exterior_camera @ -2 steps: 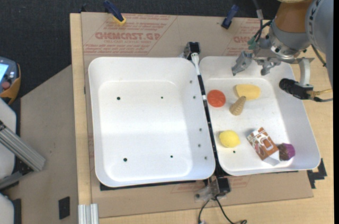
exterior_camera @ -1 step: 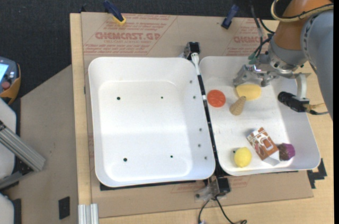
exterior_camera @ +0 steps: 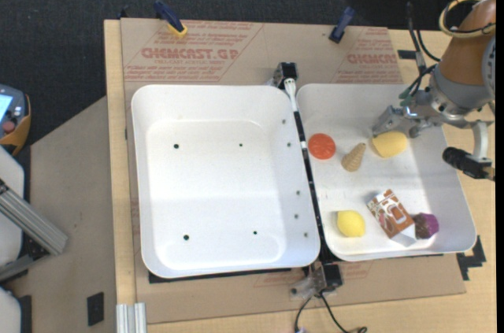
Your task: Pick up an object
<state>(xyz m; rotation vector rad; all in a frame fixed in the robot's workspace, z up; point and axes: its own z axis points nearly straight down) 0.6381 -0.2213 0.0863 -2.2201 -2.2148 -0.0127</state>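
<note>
— Where's the yellow lump [exterior_camera: 390, 144]?
— In the right bin [exterior_camera: 453, 190], touching my jaws at their five o'clock side.
— Gripped?
— I cannot tell; my gripper [exterior_camera: 399, 117] sits just above it.

I read red print on the cardboard sheet [exterior_camera: 236, 44] under my bins. Behind the left bin [exterior_camera: 150, 107] it says "CHEMCAST G.P", or close to it, since the last letters are faint. Behind the right bin [exterior_camera: 331, 99] the same red print starts again, but I can't read it through. The carton [exterior_camera: 391, 213] in the right bin bears white marks too small to read.
</note>
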